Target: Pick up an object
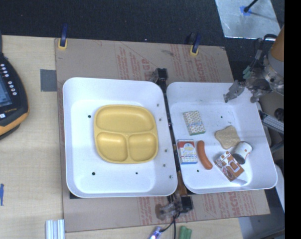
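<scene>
The right bin [250, 183] holds several small objects. A speckled pale packet [194, 122] lies near its middle. In front of that, a red and white box [187, 151] lies beside a sausage [204, 154]. A tan bread slice [226, 136], a white and dark cup [241, 151] and a brown and white wrapper [229, 166] lie to the right. My gripper [240, 96] hangs over the bin's far right corner, open, with nothing between its fingers. It is well apart from all the objects.
The left bin [80, 178] holds a yellow divided plate [125, 133]. A black and orange teach pendant [3, 96] lies on the bench at far left. Blue and yellow clamps [63, 38] [194, 44] pin the cardboard at the back.
</scene>
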Robot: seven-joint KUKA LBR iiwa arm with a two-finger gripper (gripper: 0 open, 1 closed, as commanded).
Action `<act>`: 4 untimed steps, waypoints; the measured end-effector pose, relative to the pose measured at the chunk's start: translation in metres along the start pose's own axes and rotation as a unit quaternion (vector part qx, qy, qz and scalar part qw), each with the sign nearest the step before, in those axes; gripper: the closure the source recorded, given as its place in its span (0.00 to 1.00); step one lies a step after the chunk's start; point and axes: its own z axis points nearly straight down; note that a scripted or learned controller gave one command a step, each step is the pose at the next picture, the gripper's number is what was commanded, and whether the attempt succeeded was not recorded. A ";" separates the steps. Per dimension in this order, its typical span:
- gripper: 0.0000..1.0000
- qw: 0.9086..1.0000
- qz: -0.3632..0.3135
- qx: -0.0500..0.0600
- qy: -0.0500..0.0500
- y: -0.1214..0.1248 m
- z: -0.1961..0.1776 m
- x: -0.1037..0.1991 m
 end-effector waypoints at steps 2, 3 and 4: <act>0.00 1.000 -0.001 -0.001 -0.001 -0.065 0.104 -0.009; 0.00 1.000 -0.001 -0.001 -0.001 -0.067 0.104 0.014; 1.00 1.000 -0.003 -0.001 -0.001 -0.066 0.093 0.013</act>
